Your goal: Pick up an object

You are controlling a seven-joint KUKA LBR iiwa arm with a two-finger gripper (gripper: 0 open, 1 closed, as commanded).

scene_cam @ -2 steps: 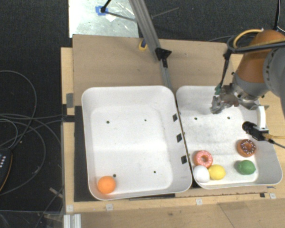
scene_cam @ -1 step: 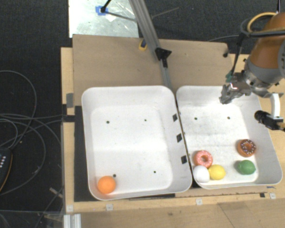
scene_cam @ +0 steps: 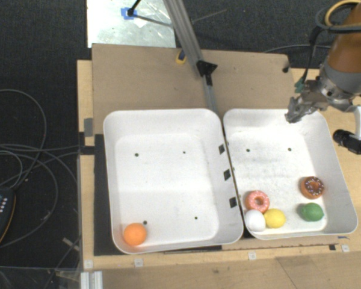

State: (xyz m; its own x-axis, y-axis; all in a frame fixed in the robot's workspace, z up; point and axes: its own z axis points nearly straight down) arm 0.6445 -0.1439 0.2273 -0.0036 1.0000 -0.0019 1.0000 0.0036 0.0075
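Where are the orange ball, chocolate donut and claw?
orange ball (scene_cam: 135,234), camera view, middle of the ball.
chocolate donut (scene_cam: 312,187), camera view, its top ring.
claw (scene_cam: 293,114), camera view, its tip over the right bin.

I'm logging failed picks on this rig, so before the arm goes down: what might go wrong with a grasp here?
1. The pink donut, white ball and yellow lemon sit touching in the right bin, so the gripper may knock a neighbour or pinch two.
2. They crowd the bin's near wall, which could block a finger.
3. The green ball is round and may roll away when nudged.
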